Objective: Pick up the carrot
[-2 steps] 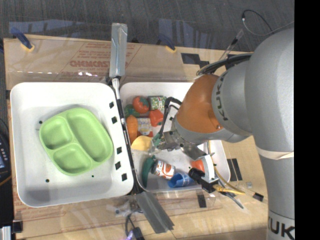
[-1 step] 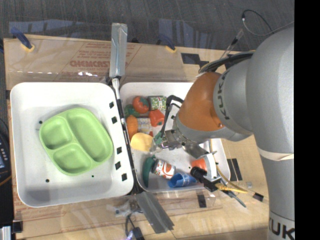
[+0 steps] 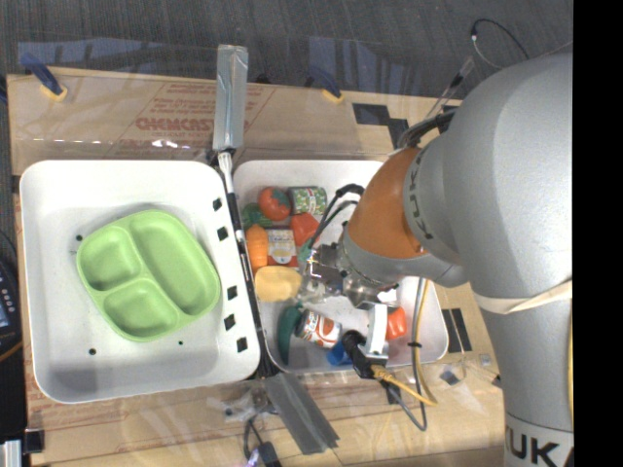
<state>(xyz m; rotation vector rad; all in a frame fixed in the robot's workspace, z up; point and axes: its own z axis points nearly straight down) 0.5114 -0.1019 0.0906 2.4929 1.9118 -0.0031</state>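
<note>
The carrot (image 3: 257,247), orange and stubby, lies along the left wall of the right bin (image 3: 434,334), just above a yellow lumpy item (image 3: 276,283). My gripper (image 3: 317,270) hangs low over the middle of that bin, a little to the right of the carrot and the yellow item. The wrist and its orange band (image 3: 384,217) cover the fingers from above, so their state is hidden. Nothing shows between them.
The right bin also holds a tomato (image 3: 274,202), a green-labelled can (image 3: 309,199), a small carton (image 3: 280,246), a red-white can (image 3: 319,330), a dark green item (image 3: 287,327) and a blue piece (image 3: 340,354). A green divided plate (image 3: 146,273) sits in the left bin (image 3: 58,358).
</note>
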